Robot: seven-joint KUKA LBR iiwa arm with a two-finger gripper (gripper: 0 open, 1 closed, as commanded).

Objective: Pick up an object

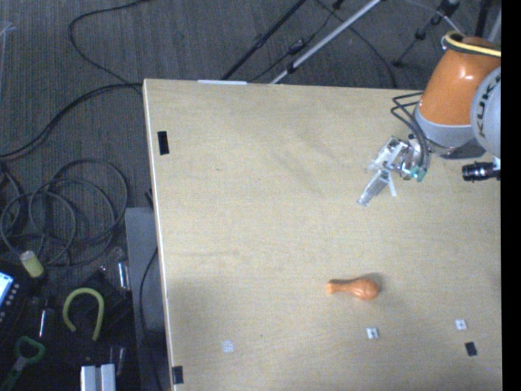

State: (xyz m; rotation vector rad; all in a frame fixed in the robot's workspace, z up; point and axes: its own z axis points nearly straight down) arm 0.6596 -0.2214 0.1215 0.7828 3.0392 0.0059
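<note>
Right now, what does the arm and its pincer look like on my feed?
The arm is grey with a broad orange band above the wrist and dark lettering on its side. The pincer is small, pale and translucent, with a teal spot at its base and a black fitting nearby.

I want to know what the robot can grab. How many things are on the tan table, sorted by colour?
Orange: 1, the orange pear-shaped object
Small white squares: 3, at and
Small black marks: 3, at and
Total: 7 on the table.
</note>
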